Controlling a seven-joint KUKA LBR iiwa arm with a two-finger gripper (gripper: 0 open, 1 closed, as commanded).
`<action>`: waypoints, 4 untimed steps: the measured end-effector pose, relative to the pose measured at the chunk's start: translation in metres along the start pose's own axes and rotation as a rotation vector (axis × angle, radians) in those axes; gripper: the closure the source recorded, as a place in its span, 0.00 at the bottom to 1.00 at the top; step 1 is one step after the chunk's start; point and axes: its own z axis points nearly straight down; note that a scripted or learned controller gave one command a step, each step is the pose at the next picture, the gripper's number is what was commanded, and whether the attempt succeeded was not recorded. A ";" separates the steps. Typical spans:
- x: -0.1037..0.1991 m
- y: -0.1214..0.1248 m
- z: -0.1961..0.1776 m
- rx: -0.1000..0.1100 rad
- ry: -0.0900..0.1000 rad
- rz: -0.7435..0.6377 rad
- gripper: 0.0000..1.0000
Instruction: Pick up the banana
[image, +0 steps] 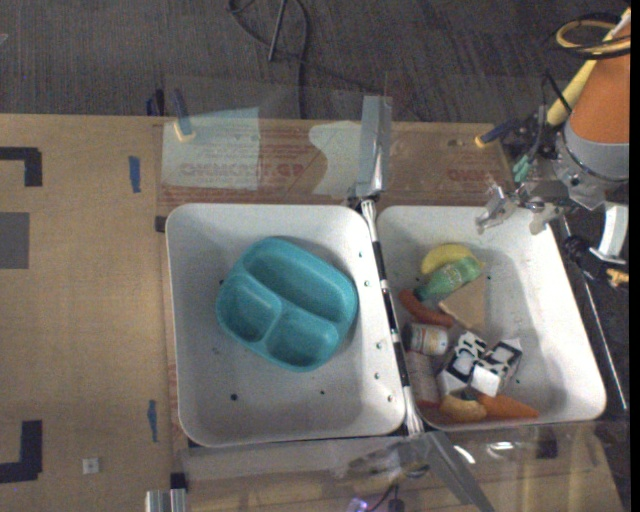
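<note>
The step in hand looks like the approach: nothing is gripped yet and the banana is not lifted.

Nearest the camera, along the front of the right bin (585, 385), lie an orange carrot-like piece (507, 406) and a yellowish lump (462, 408), with a black-and-white block (480, 364) just behind them. Further in sit a small jar (430, 340), a tan wedge (468, 303) and a red-orange stick (424, 309). Behind these, toward the bin's back left, the banana (444, 257) lies yellow and curved, touching a green thing (450, 280) that overlaps its front edge. The left bin (190, 300) holds a teal tray (288, 301) with compartments.

Farthest back, the gripper (518, 208) hangs over the back rim of the right bin, to the right of the banana and apart from it. Its fingers (493, 212) seem spread, with nothing between them, though the metal blurs against the white bin. The arm (600, 110) reaches in from the right, its orange band above the wrist, the wrist pointed down and left.

Next, the gripper would need to shift left and forward over the banana, then come down clear of the green thing.
</note>
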 end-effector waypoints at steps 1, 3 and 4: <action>0.019 0.028 0.129 -0.005 -0.002 0.044 0.00; 0.052 -0.004 0.118 -0.019 -0.009 -0.491 1.00; 0.132 0.011 0.035 -0.004 -0.001 -0.304 1.00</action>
